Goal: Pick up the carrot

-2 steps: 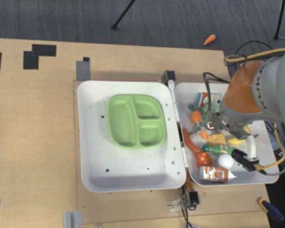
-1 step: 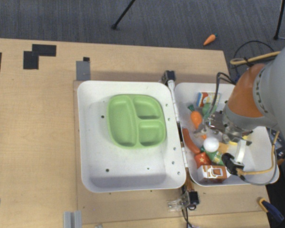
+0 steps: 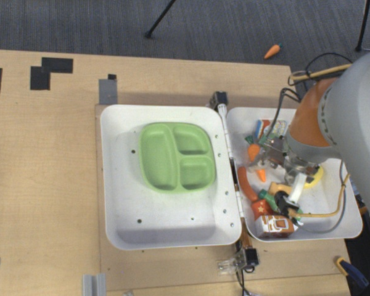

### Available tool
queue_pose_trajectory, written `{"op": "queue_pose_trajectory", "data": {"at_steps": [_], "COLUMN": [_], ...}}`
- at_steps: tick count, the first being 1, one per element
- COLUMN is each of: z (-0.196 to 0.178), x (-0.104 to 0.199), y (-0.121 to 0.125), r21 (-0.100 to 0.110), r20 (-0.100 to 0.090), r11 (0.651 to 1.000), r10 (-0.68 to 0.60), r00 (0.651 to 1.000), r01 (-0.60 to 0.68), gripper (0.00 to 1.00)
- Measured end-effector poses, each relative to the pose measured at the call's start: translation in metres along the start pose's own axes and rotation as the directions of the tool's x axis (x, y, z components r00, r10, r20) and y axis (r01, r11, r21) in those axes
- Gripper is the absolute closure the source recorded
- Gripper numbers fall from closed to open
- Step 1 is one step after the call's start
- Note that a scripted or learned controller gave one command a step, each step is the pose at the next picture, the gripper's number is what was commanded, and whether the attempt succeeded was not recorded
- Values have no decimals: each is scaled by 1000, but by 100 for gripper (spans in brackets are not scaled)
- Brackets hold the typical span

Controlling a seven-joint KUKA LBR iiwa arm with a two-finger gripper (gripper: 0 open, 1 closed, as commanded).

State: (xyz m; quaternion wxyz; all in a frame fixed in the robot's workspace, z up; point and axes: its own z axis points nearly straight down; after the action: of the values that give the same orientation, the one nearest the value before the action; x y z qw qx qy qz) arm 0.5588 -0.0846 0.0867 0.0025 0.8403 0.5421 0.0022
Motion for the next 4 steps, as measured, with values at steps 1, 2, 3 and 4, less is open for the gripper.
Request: {"op": "queue_pose_trajectory", "data": {"at_steps": [1, 2, 3, 4], "z": [0, 0, -11, -11], "x": [0, 0, 0, 0], "y": [0, -6, -5, -5], "r21": [0, -1, -2, -2], "r20": [0, -1, -2, -2], "r11": [1000, 941, 944, 944], "r10": [0, 339, 330, 331], "r00": [1000, 941, 944, 944], "r01": [0, -339, -331, -331], "gripper": [0, 0, 100, 0]}}
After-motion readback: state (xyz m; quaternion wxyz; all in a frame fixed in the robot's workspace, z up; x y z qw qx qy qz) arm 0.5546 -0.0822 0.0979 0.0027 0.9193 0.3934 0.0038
